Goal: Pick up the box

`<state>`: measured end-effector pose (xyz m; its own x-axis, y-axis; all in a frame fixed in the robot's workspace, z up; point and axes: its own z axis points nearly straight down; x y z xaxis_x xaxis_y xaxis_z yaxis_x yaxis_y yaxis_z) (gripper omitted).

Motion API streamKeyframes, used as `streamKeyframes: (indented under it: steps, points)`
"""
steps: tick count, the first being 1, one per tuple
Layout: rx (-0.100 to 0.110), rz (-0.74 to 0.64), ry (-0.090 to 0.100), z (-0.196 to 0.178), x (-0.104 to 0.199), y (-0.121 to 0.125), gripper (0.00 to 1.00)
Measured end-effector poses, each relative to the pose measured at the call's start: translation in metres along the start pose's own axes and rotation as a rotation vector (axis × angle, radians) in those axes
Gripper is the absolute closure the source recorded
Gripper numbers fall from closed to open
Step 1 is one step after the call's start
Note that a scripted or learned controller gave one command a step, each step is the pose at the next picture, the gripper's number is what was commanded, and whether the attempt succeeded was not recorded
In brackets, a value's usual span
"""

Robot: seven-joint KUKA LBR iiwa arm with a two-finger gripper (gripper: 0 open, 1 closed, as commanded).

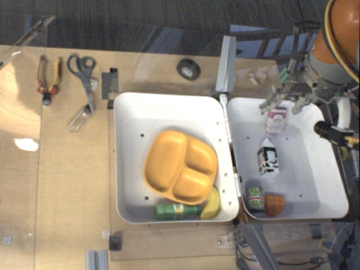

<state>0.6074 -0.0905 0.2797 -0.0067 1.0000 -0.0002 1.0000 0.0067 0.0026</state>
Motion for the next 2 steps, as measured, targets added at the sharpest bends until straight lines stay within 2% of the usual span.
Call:
streamKeyframes:
  steps: [1,2]
  points:
    - [0.0,-0.108,0.0,0.102,-0.055,0.031,0.0]
    - [0.004,-0.304,0.001,0.192,-0.096,0.06,0.0]
